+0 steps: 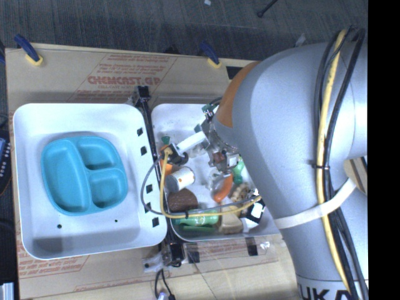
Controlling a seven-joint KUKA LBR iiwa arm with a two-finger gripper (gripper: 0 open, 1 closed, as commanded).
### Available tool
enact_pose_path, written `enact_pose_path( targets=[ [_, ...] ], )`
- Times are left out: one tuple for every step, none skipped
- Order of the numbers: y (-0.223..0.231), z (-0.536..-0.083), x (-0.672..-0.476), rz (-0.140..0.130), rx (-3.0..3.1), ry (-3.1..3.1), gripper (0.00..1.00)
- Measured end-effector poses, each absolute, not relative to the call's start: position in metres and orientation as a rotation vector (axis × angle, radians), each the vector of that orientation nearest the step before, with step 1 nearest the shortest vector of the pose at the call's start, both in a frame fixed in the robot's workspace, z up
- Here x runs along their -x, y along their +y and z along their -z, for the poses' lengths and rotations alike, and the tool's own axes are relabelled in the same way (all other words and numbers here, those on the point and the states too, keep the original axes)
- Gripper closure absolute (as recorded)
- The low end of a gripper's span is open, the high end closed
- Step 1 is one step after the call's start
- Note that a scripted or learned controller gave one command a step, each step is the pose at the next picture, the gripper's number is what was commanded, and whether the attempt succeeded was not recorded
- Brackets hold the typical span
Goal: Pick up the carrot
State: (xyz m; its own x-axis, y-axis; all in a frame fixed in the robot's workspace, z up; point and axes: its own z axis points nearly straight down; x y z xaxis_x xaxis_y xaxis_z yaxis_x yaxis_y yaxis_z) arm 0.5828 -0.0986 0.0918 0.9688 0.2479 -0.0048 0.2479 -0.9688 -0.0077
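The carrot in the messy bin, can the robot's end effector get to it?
Probably yes. The end effector hangs in the right bin just above the carrot, whose top looks uncovered. Other toys crowd close beside it, so a clean grab may be tricky.

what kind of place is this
Most likely a robot lab or test bench, not a kitchen. A large grey arm reaches over two white bins on a board held by blue clamps. The right bin holds jumbled toy food; the left holds a blue divided tray.

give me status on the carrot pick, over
Gripper down in right bin, just above carrot. Carrot lying in the clutter, not held. Green item and brown lump crowd it.
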Motion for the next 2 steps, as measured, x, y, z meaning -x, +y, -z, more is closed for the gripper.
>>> enact_pose_path(
  targets=[
    [-0.0892,-0.0920,-0.6228,-0.008,3.115,-0.327,0.00],
    [-0.0876,-0.1016,-0.6220,-0.023,3.106,-0.343,1.00]
  ],
)
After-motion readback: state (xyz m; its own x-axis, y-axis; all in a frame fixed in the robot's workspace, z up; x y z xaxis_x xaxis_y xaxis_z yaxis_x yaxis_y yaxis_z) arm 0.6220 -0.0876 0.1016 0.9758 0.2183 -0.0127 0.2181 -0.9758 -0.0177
